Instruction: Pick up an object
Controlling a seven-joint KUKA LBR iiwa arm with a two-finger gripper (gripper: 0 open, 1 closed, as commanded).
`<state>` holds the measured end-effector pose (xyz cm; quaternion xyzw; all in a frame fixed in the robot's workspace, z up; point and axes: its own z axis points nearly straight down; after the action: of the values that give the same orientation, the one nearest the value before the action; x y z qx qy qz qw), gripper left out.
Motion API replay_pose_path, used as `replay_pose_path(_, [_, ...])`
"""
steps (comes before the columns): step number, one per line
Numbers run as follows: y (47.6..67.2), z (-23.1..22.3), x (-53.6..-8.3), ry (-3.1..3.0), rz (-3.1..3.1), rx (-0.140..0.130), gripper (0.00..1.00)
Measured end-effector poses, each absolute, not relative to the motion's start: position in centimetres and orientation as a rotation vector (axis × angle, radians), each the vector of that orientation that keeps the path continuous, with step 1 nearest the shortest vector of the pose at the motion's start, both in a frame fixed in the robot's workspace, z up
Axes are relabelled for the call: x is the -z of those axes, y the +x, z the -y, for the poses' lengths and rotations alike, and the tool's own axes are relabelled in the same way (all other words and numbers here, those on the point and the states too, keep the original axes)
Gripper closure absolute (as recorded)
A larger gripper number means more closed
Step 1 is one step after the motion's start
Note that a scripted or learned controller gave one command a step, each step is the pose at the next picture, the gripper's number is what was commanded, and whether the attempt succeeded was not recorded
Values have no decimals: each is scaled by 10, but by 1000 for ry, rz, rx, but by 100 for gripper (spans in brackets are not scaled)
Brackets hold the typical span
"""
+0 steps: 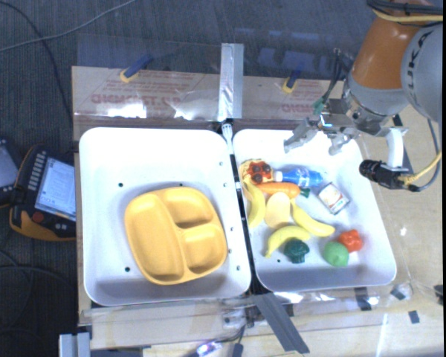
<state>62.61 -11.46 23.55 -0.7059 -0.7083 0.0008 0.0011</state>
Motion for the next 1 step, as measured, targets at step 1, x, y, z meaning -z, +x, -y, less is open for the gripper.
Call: replay_pose_path(1, [631, 139, -147, -2242, 2199, -7, 0])
